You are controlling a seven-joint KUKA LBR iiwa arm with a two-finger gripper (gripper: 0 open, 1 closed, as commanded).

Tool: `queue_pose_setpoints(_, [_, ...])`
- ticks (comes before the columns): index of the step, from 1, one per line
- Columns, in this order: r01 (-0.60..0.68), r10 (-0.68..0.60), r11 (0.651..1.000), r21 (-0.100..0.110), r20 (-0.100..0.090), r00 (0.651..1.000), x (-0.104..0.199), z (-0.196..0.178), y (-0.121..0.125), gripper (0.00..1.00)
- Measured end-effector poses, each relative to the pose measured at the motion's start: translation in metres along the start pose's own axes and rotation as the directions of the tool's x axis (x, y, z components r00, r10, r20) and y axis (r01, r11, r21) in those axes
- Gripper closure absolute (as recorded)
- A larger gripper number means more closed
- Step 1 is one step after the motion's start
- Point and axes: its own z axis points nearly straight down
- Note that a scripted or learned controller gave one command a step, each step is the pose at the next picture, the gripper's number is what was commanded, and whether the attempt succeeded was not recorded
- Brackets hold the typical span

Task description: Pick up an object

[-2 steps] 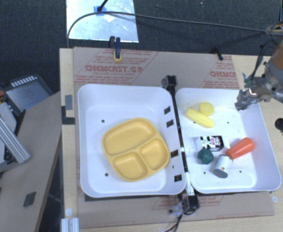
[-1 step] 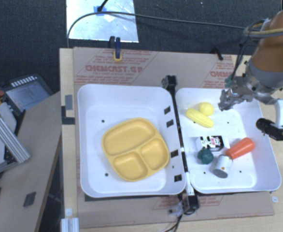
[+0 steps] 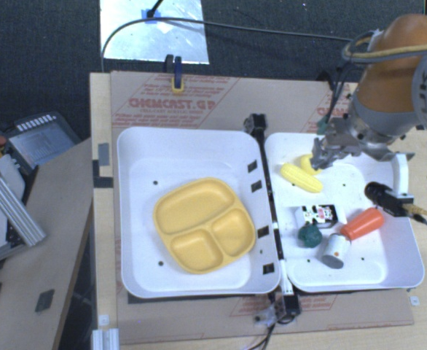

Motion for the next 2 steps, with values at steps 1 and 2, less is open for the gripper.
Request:
queue_pose_setpoints(1, [0.000, 0.000, 1.000, 0.002, 0.000, 1.000, 0.043, 0.011, -0.014, 1.00])
queue_pose_setpoints(2, [0.001, -0.001, 1.000, 0.001, -0.001, 1.000, 0.098, 0.023, -0.022, 1.00])
